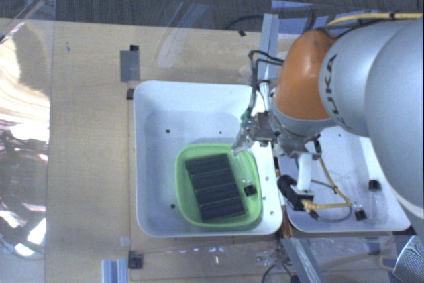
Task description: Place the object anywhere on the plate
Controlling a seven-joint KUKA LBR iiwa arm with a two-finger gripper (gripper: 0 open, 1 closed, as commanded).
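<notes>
1. A grey KUKA arm (371, 76), orange band above the wrist, reaches in over the divide between two white bins. Its gripper (240, 141) is poised at the far right rim of a green plate (182, 189) in the left bin (152, 142).
2. The gripper's tip is small and partly masked by the wrist above it. Whether it is open or closed cannot be told, and nothing can be seen held in it.
3. A dark ridged slab (214, 187) lies flat inside the plate, just below the gripper and a little to its left. It fills most of the plate's floor, with its long side running away from the tip.
4. A small black piece (250, 190) sits beside the slab's right edge, almost straight below the gripper and within the plate's rim.
5. Judged from this, the placing step looks to be at or near its end. If the slab is the task's object, it already rests on the plate and apart from the gripper.
6. The next move would then call for a clean lift straight up. The tip hangs very close to the plate's raised rim, so a sideways drift could nudge or tip the plate.
7. The right bin (344, 142), under the wrist, holds a few small dark items (374, 185) well away from the gripper.
</notes>
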